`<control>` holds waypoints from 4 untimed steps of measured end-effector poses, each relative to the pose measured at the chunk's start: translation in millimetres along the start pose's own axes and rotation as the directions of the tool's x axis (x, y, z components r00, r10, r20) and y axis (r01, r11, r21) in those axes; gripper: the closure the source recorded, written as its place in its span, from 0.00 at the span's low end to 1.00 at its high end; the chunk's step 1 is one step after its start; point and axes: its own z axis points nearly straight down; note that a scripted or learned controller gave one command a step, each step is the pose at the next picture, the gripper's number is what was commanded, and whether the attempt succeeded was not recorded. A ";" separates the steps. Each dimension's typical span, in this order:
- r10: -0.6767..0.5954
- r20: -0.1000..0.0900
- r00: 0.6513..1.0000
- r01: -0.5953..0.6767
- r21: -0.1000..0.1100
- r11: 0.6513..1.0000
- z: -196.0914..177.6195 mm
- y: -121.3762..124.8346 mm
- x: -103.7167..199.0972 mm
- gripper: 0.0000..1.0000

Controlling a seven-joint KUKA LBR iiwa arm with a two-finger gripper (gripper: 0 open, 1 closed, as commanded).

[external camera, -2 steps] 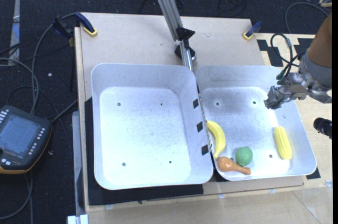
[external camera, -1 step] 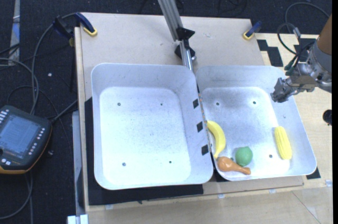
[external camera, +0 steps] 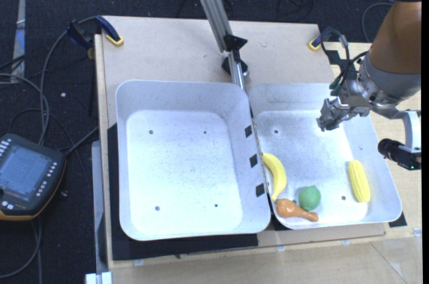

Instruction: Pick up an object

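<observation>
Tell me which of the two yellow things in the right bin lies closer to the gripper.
The corn cob, alone near the bin's right wall. The banana lies farther from the gripper, against the wall between the bins.

Arm [external camera: 395, 48]: broad rounded casing, orange-brown on the upper segment, grey on the wrist section below it. Black cables [external camera: 342, 55] loop along the wrist's left side. Gripper [external camera: 330, 116]: small, dark metal, blocky, detail blurred. A white bracket with a black knob [external camera: 397, 150] projects under the wrist.

arm [external camera: 401, 28] cropped right, hand [external camera: 330, 116] fingers unclear
</observation>
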 end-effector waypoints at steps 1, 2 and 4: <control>0.000 0.000 1.000 0.000 0.000 1.000 9.3 17.5 58.2 1.00; 0.000 0.000 1.000 0.000 0.000 1.000 20.5 21.8 109.8 1.00; 0.001 0.000 1.000 -0.001 0.000 1.000 18.5 52.0 205.9 1.00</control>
